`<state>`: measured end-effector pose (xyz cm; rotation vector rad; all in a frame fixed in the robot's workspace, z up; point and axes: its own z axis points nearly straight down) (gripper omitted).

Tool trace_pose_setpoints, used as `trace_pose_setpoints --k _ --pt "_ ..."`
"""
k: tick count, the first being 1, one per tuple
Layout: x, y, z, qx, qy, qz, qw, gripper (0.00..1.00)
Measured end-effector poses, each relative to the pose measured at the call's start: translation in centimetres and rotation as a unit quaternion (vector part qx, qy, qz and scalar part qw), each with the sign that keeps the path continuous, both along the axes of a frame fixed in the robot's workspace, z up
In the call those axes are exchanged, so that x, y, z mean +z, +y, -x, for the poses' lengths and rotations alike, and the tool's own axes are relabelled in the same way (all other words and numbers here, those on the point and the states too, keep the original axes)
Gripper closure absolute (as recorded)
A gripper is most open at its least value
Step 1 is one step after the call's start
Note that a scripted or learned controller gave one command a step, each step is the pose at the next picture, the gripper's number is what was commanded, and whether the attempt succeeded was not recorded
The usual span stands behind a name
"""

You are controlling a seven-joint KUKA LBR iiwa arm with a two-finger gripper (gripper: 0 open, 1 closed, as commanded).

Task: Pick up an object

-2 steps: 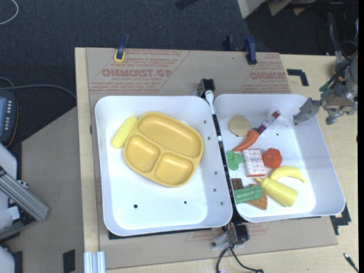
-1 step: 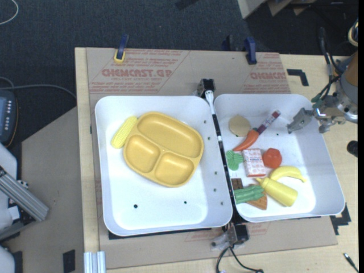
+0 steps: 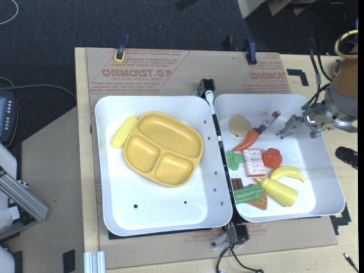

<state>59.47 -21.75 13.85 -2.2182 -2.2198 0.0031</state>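
Jaws (image 3: 288, 128) hang spread apart over the right bin (image 3: 330, 169), near its far right side, and we see nothing between them. Just left of them lies a dark red marker (image 3: 267, 121), touching an orange carrot (image 3: 248, 139), with a tan disc (image 3: 239, 124) beside it. Nearer the front we note a red tomato (image 3: 272, 157), a banana (image 3: 286, 174), a yellow bottle (image 3: 281, 193) and a green piece (image 3: 249, 194). In the left bin (image 3: 114, 169) rest a yellow divided tray (image 3: 163, 148) and a corn cob (image 3: 124, 132), touching.
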Motion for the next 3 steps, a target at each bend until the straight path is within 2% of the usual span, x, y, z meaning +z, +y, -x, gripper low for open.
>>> trace_pose_setpoints --k 1,2,3 --pt "-5.2 0.3 -0.1 0.001 -0.001 -0.0027 1.0000 0.00" --pt "-3.9 0.2 -0.1 0.001 -0.002 -0.0004 1.0000 1.00" --pt "1.0 0.8 0.5 0.000 -0.005 0.0015 1.0000 1.00"
